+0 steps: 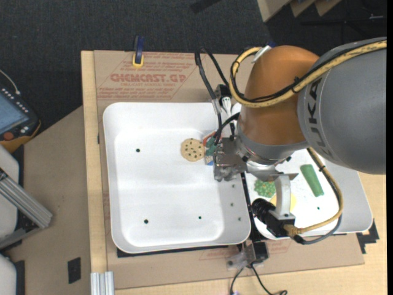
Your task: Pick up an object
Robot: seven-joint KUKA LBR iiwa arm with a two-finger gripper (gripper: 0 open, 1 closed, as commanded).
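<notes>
From above, the pincer [222, 165] hangs at the left bin's [123, 165] right wall, its grip impossible to tell under the bulky wrist, so it should slide left and settle squarely over the cookie [192, 149] just beside it, while the green block [311, 180] and a leafy green piece [265, 188], perhaps toy broccoli, lie in the right bin [359, 211].

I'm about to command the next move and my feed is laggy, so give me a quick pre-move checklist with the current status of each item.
1. Target in sight: ok. A cookie lies flat in the left bin.
2. Cookie free of neighbours: ok, bare floor all around it.
3. Tool position: not ok. It sits at the bin's right wall, beside the cookie, not over it.
4. Tool holding something: cannot tell.
5. Cables clear of the cookie: ok.
6. Right bin contents: a green block and a green bumpy item, partly under the arm.
</notes>
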